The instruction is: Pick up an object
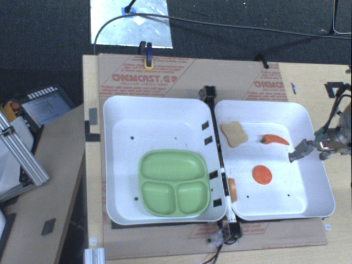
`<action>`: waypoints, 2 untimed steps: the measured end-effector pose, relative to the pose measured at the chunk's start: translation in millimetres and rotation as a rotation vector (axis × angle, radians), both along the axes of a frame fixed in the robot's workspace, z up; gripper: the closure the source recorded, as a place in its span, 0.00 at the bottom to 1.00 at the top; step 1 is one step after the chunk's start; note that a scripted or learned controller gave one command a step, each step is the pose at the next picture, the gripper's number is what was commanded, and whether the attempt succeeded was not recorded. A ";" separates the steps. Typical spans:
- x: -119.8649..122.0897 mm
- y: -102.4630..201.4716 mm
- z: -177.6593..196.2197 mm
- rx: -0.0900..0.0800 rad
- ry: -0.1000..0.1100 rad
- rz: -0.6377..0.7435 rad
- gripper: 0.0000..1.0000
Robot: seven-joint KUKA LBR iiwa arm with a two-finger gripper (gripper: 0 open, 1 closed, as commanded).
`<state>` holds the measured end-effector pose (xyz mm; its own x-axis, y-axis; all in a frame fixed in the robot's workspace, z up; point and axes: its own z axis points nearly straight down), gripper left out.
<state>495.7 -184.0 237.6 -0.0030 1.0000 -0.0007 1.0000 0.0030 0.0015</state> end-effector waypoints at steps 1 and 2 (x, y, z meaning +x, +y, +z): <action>0.9 0.7 -62.8 0.002 0.005 -0.002 0.00; -2.3 -5.1 -107.1 0.002 0.005 -0.002 0.00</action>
<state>493.4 -189.1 130.5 -0.0006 1.0000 0.0016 1.0000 0.0006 -0.0031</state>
